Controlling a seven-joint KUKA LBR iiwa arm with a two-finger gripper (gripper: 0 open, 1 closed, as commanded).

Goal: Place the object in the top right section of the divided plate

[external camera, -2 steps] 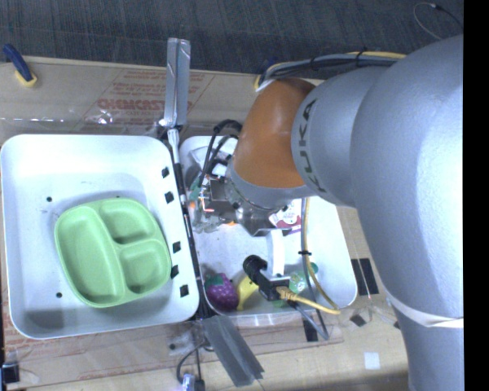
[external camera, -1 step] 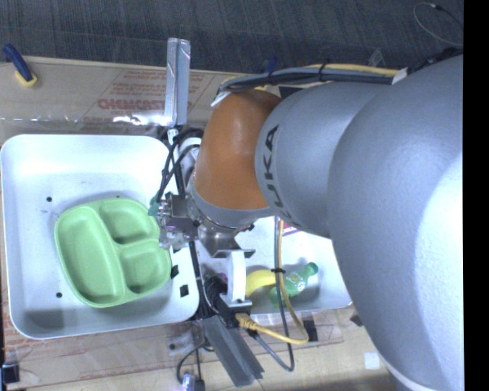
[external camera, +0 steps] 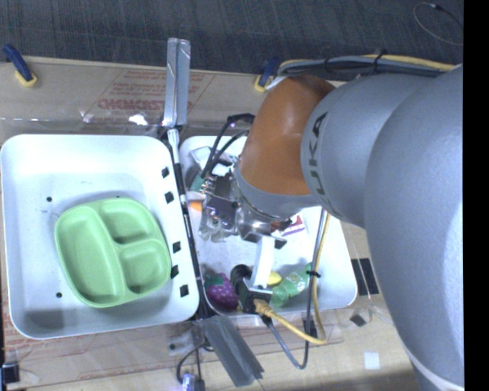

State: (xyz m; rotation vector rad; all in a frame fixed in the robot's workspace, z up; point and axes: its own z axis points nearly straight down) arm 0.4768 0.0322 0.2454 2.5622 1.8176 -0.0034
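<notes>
Nearest the camera, at the near edge of the right bin [external camera: 339, 277], lie a purple item [external camera: 221, 291] and a green item [external camera: 290, 287], close together w/ a robot cable running between them. Just beyond, the end effector [external camera: 215, 218] hangs low over the bin's left half, beside the wall shared w/ the left bin [external camera: 33, 169]. The wrist hides it from above, so can't tell if it's wide or narrow, & nothing shows as held. A small orange item [external camera: 194, 206] sits right by it.

Left of that, the divided plate [external camera: 110, 251] lies flat in the left bin, all sections bare, incl. the top right section [external camera: 127, 218].

Step in hand, by my read: the pick. The object is prob. one of the loose things in the right bin, not on the plate yet; which one, can't say.

Next move needs a firm grip, a lift high enough to clear the bin walls, a short carry left, then a drop centred in that small section, not over its ridge.

Farther back, the arm [external camera: 375, 153] bulks over the bin's far side, w/ the counter [external camera: 65, 88] behind.
</notes>
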